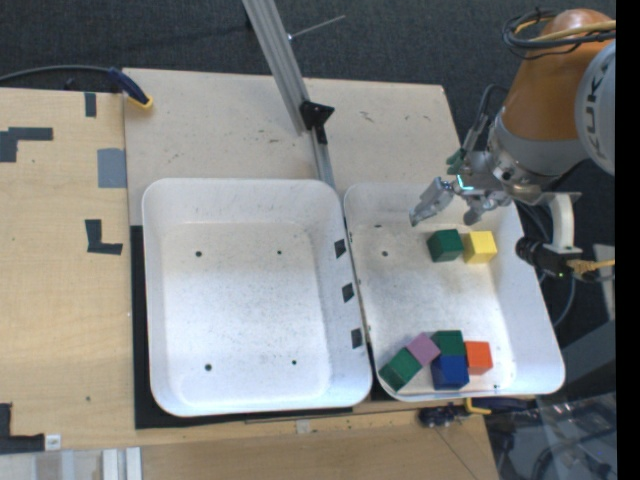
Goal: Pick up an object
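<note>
My gripper [452, 204] hangs over the far part of the right bin [400, 268], its fingers spread open with nothing between them. Just below it a green cube [445, 245] lies beside a yellow cube [481, 246]. At the bin's near edge sits a cluster: a green block [401, 367], a pink block [424, 348], a blue block [450, 370], a dark green block [449, 343] and an orange block [478, 355].
The left bin [245, 288] lies beside the right one, sharing a raised rim in the middle. A slanted metal pole [285, 58] crosses the bench behind the bins. The arm's orange wrist [550, 68] fills the upper right.
</note>
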Controlling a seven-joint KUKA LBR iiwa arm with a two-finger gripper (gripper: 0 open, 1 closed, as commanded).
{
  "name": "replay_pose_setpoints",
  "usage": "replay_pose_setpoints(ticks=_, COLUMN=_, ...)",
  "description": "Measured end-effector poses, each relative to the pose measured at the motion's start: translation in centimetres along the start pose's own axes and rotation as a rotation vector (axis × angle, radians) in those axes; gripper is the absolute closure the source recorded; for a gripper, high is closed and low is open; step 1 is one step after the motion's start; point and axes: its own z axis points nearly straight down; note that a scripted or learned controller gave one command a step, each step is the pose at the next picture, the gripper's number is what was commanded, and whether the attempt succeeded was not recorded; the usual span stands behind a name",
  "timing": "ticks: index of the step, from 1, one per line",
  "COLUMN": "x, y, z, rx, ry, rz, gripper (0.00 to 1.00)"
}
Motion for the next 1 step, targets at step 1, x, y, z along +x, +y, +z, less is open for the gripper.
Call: replay_pose_setpoints(ticks=1, x=-0.01, y=0.08, z=-0.26, rx=-0.005, ry=-0.001, rz=-0.001, gripper=0.0)
